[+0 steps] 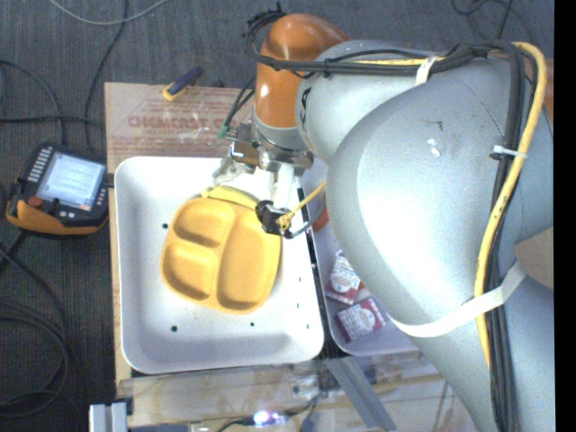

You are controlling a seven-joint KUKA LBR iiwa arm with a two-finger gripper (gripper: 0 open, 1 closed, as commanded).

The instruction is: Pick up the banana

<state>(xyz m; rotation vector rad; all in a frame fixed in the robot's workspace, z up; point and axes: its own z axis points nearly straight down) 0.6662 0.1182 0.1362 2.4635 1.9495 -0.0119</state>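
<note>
Faint red lettering runs across the brown board (171, 120) above the left bin (too washed out to read); the packets' (351, 300) print is illegible too

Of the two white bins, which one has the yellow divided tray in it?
The left bin, the one the gripper reaches into, holds the yellow tray. The right bin, mostly hidden under the arm, shows small red-and-white packets instead.

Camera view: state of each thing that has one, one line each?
Yellow plastic divided tray: right side up, flat in the left white bin, tilted to its walls.
Tool: low over the tray's far edge; grip unclear.
Red-and-white packets: lying flat in the right white bin, partly under the arm.
Handheld pendant: on the floor, screen lit.
</note>
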